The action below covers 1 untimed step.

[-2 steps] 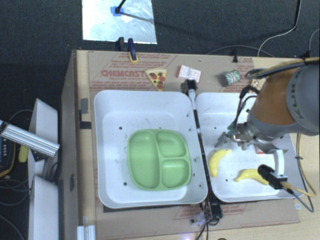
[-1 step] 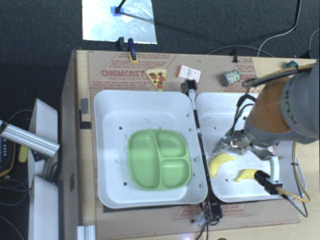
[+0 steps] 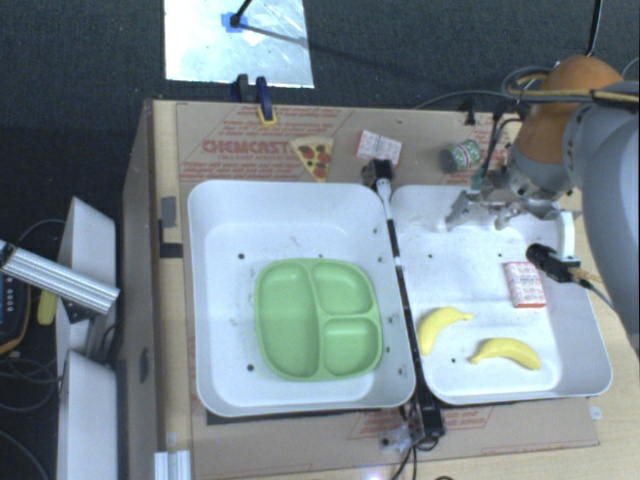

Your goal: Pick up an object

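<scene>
Two yellow plastic bananas lie unheld in the right white bin; above them, the gripper is seen spread open, empty.

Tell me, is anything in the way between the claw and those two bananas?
Nothing visible blocks it. The claw sits at the far end of the right white bin; bare bin floor separates it from both yellow bananas. The small pink box lies off to the side.

Grey arm from the right (orange band above the wrist), tool low, its fingers spread apart.
</scene>
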### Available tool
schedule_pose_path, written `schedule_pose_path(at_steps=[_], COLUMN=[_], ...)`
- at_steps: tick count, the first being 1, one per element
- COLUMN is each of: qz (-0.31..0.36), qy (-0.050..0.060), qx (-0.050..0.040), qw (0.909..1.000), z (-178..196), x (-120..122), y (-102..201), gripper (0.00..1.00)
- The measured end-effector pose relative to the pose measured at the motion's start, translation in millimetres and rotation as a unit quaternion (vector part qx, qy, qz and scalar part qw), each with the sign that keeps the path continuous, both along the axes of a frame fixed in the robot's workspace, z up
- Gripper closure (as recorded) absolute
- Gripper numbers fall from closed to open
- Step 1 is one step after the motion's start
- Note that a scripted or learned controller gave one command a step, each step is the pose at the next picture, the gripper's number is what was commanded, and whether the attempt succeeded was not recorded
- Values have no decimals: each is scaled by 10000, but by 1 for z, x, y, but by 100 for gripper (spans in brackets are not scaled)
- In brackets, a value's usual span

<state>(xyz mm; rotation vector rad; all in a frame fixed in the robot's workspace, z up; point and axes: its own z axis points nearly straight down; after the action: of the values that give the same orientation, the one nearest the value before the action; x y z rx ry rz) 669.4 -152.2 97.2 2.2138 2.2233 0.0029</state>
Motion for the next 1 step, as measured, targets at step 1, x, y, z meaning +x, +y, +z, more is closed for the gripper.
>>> schedule_pose_path(at_steps=[1], qz=[-14], qy=[-8], qx=[-10], qw=[10000], z=[84], x=[-58], y=[-56], gripper=[0])
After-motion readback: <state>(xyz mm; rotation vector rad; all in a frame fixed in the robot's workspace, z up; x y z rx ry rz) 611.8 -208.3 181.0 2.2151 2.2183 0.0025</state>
